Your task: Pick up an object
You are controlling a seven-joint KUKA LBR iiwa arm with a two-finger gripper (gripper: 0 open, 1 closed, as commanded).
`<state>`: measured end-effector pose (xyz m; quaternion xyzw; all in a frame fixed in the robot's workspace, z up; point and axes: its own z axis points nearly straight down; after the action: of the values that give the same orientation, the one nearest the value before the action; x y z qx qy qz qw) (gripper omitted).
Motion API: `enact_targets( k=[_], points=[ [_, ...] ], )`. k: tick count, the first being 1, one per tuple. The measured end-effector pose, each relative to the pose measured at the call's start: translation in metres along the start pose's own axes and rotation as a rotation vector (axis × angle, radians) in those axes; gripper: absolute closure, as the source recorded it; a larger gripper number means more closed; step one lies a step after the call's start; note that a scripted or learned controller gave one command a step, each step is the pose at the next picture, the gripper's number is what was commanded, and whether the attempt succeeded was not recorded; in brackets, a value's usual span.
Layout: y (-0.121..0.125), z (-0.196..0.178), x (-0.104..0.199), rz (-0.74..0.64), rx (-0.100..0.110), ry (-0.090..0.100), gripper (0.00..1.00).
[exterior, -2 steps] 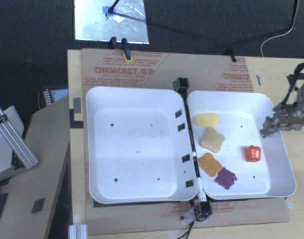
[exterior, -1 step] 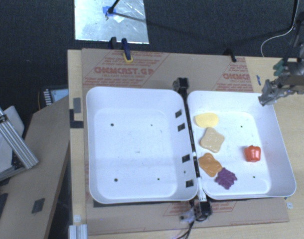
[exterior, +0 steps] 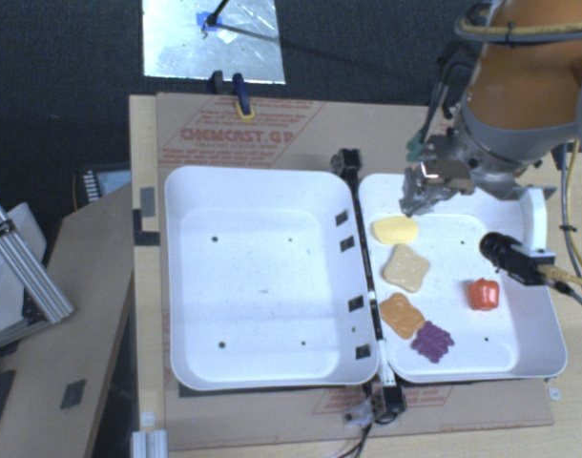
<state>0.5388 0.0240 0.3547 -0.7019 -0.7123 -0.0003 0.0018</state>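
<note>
Taking the right-hand bin [exterior: 534,346] as our landmark, nearest us in it lies the purple piece [exterior: 431,341], touching the orange piece [exterior: 402,314] just beyond. Further in we see the pale toast-shaped piece [exterior: 405,267] and, off toward the arm's side, the red pepper-like piece [exterior: 483,294]. At the bin's far end sits the yellow piece [exterior: 395,229], with the end effector [exterior: 414,201] low over its far edge. We cannot tell how it is set or whether it has anything. We judge the risk is a miss: the piece looks flat and close to the divider, so it may slide away.
</note>
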Motion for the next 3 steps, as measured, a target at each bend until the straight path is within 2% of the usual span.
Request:
enact_targets(
  k=[1,2,3],
  points=[
    [-0.023,-0.023,0.055,0.007,-0.006,-0.001,1.0],
    [-0.052,-0.052,0.125,0.002,-0.007,0.001,1.0],
    [-0.051,-0.122,0.068,0.018,-0.013,-0.002,1.0]
  ],
)
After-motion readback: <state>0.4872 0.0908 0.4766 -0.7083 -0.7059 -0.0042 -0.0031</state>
